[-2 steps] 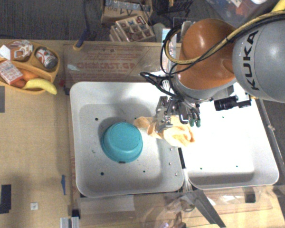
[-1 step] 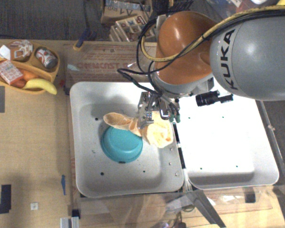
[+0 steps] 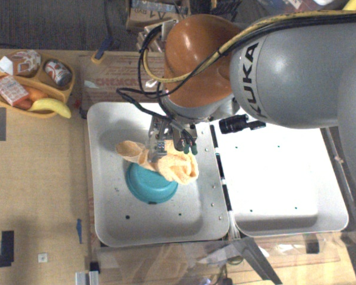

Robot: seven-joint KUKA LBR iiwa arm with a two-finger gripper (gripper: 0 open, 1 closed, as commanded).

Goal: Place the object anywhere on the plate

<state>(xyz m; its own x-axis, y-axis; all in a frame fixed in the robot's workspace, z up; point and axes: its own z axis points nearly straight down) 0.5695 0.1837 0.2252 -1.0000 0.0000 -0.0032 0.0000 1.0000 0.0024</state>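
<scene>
Hung right over the orange cloth [image 3: 177,165] draped across the teal plate's [image 3: 149,186] upper edge — hand [image 3: 171,142] directly above, finger state impossible to tell

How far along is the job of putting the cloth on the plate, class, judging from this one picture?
Nearly done, it seems: the orange cloth already lies partly over the teal plate in the left bin, one end trailing onto the bin floor. In hand: the gripper hangs right above the cloth. Left: letting go, if it grips at all, and withdrawing.
</scene>
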